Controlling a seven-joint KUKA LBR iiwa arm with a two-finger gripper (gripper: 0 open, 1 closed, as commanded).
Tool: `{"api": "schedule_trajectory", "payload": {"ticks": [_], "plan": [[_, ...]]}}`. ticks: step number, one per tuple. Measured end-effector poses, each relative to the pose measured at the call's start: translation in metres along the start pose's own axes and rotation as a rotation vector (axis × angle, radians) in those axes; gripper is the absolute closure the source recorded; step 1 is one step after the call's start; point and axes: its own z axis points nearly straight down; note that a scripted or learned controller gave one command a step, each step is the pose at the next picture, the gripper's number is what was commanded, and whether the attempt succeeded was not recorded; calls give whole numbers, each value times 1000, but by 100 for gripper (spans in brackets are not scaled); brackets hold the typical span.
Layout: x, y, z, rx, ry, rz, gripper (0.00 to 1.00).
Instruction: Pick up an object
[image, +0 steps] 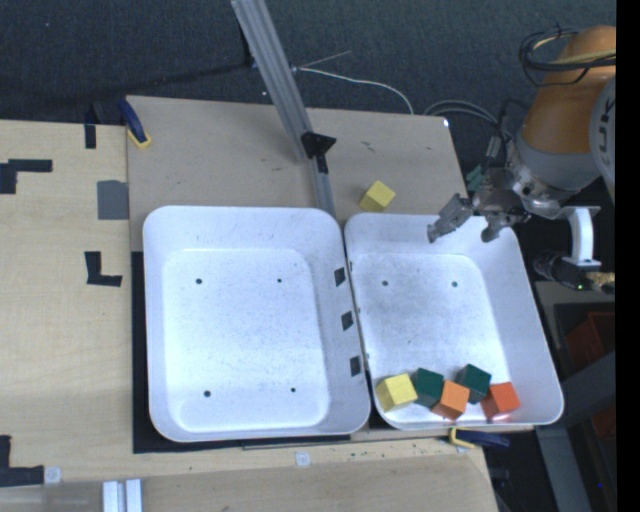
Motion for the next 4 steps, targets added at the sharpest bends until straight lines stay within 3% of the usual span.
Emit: {"api": "schedule_trajectory", "payload": {"ticks": [1, 2, 3, 4], "plan": [[47, -34, 79, 11, 3, -2, 0], [44, -48, 165, 5, 0, 1, 0], [45, -46, 151, 3, 1, 0, 100], [49, -113, 56, -3, 1, 3, 100]]}}
